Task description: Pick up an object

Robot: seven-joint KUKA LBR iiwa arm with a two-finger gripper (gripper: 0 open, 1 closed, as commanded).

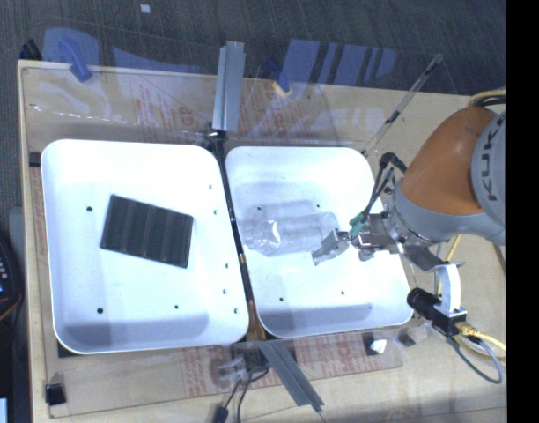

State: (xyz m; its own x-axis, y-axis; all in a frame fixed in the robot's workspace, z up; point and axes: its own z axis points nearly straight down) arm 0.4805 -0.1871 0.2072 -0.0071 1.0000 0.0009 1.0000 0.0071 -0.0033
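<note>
A clear plastic bottle [285,227] lies on its side in the middle of the right bin [296,320], neck pointing right. A dark grey ribbed rectangular pad [148,231] lies flat in the left bin [67,324]. My gripper [342,241] reaches in from the right, low over the right bin, its tips right at the bottle's neck end. I cannot tell from this view whether it has hold of the bottle.
A metal divider post [229,85] stands behind the seam between the bins. Another metal bracket [283,377] sits in front of the seam. The arm's orange and grey body [446,183] hangs over the right bin's right edge.
</note>
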